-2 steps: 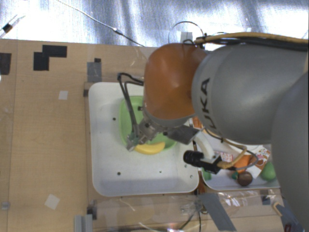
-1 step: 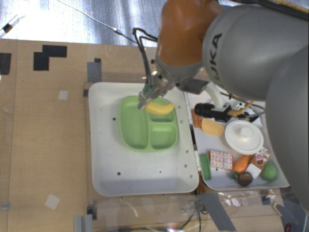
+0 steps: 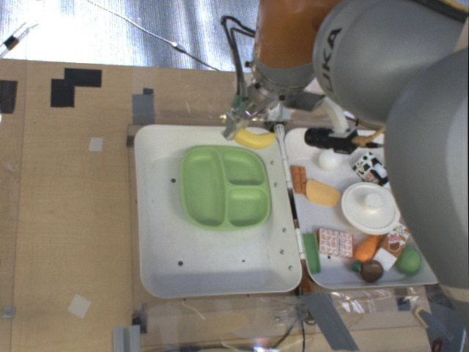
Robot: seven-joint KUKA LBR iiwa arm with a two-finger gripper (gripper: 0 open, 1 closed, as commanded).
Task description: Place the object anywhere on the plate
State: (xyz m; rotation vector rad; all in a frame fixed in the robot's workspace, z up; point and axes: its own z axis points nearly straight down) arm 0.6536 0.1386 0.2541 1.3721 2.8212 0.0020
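Just past the far rim of the green three-compartment plastic plate (image 3: pixel 220 189), low over the floor of the left shallow white bin (image 3: pixel 157 218): the two-finger gripper (image 3: pixel 242 119), hung from the grey arm (image 3: pixel 366 42) with its orange band. Spread or pressed together, cannot tell; too tangled with the wrist hardware from this angle. Right beneath it, a yellow banana-shaped toy (image 3: pixel 254 138), lying just off the plate's far right corner, close to the rim but not on the plate. Pinched or merely lying under the gripper, cannot tell either.

Further out, right of the plate and over the wall into the right shallow white bin (image 3: pixel 316 218): a brown rectangular block (image 3: pixel 297 178) nearest the plate's right edge, touching a tan rounded lump (image 3: pixel 322 192). Beyond those, further right of the plate, a white round lidded dish (image 3: pixel 370 205), a small white ball (image 3: pixel 329 160) and a black-and-white patterned cube (image 3: pixel 370 169). Off the plate's near right corner, a green stick (image 3: pixel 311 253) along the bin wall, then a pink patterned card (image 3: pixel 335 243), an orange carrot-shaped toy (image 3: pixel 366 248), a dark brown round piece (image 3: pixel 371 271) and, farthest from the plate, a green ball (image 3: pixel 408 260).
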